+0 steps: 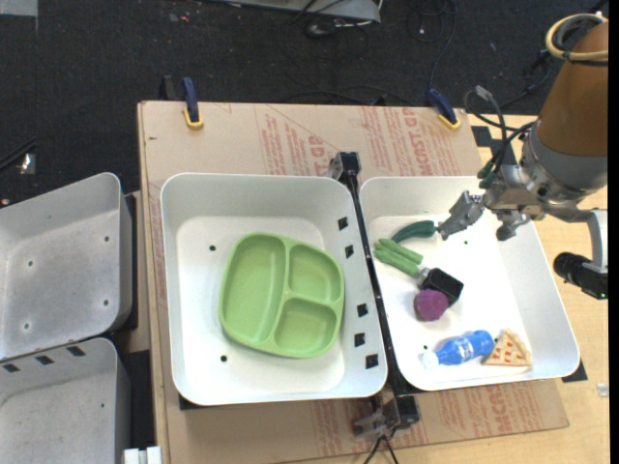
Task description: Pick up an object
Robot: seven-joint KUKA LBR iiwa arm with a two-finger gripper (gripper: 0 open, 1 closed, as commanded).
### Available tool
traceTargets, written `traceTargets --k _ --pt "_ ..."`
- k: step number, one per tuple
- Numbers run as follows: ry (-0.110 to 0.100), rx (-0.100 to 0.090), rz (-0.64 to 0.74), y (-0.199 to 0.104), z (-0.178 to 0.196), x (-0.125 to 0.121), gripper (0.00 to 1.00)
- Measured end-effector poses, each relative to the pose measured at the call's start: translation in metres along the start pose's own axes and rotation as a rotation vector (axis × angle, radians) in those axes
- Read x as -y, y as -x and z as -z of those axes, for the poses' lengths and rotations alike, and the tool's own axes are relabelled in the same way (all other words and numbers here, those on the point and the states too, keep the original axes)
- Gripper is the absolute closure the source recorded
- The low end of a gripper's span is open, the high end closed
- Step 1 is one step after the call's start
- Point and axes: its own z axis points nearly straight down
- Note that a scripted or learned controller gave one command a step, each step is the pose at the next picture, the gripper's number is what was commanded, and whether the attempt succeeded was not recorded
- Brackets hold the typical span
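While I hang over the far end of the right bin (542,288), my gripper (484,218) has its two fingers spread apart with nothing between them. The closest thing is the dark green tool (416,230), just off at my 9 o'clock, not touching. The light green piece (397,255) sits around 8, the purple ball (431,304) and black block (444,283) near 7, and the blue bottle (462,349) and pizza slice (508,352) lie well apart at 6.

Grey arm (571,153) with orange band; black cables; metal fingers (462,216).
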Motion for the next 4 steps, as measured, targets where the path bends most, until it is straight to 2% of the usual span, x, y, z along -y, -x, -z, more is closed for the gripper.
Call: traceTargets --k 1,2,3,4 --pt "0.011 0.001 0.002 0.000 0.006 -0.002 0.00" --pt "0.008 0.000 0.002 -0.008 -0.046 -0.010 0.00" --pt "0.007 0.000 0.000 -0.006 -0.091 -0.005 0.00" --pt "0.006 -0.001 0.001 -0.013 -0.151 -0.010 0.00"
